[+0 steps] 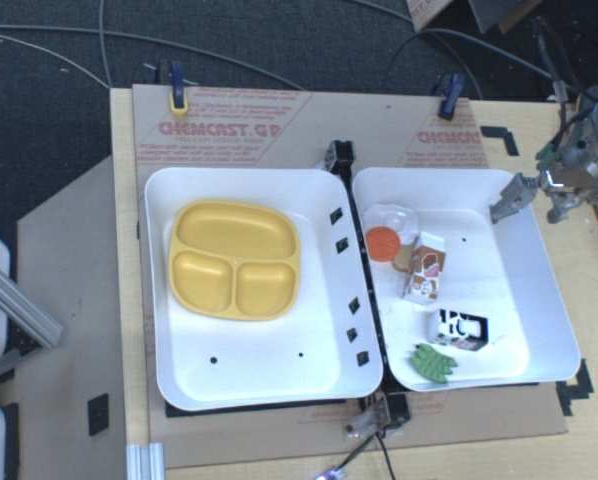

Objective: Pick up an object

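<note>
Progress on the task is judged minimal: no object has been lifted, and all candidate items lie on the floor of the right bin (539,298). These comprise an orange round item (383,244) with a clear plastic piece (394,219) touching it, a small brown-and-white carton (425,271) just beside them, a black-and-white item (463,329) nearer the front, and a green item (434,362) by the front rim. The left bin (319,348) holds a yellow divided tray (235,259). The gripper (564,183) sits at the far right corner of the right bin, over or just outside its rim, well apart from every item. One grey finger (509,200) points in toward the bin, with nothing seen between the fingers; whether they stand wide or narrow cannot be told from this angle. Remaining work, by this assessment: travel to an item, descend, close and lift. The clustered orange item, plastic and carton may hamper a clean grasp; the green and black-and-white items lie more separate.
</note>
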`<state>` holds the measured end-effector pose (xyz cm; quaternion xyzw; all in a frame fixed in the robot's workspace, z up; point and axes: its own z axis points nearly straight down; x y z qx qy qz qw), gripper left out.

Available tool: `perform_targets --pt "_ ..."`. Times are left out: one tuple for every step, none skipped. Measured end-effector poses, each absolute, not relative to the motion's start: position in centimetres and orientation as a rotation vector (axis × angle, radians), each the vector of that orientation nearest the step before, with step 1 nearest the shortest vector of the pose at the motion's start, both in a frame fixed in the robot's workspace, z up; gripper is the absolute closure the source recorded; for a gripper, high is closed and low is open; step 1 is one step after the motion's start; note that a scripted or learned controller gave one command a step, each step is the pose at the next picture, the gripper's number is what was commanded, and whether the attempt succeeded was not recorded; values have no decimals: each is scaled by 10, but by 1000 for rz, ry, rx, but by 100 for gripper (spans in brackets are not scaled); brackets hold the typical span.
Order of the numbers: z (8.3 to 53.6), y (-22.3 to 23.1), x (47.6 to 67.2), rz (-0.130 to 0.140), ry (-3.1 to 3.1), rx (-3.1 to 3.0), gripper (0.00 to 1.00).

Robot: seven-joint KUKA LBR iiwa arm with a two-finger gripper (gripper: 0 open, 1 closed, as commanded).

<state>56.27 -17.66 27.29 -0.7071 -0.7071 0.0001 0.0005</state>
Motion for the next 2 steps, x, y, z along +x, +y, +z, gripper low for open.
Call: perform_targets --pt "225 -183 569 4 -2217 -2219 0" --pt "183 -182 570 3 -2218 -2218 0"
